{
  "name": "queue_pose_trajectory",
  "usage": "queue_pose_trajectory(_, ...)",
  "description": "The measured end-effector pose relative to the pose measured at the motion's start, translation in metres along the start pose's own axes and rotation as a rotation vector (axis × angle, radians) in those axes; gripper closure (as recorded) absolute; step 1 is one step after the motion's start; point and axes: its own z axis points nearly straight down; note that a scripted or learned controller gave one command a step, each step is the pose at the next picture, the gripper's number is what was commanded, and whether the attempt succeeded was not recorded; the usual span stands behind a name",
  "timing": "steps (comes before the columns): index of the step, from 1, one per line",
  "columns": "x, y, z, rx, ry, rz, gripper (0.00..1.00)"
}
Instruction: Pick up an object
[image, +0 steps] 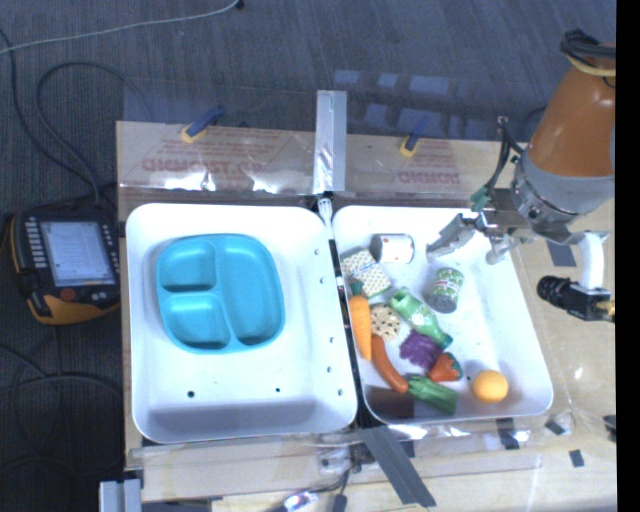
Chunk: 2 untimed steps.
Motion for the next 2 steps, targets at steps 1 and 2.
queue_pose_trajectory(1,-0.034,0.011,0.098,0.001,0.000,-0.002,0.00)
queue_pose_trajectory(2,-0.073,0.016,0.186,-0.014,-0.004,-0.098,0.00)
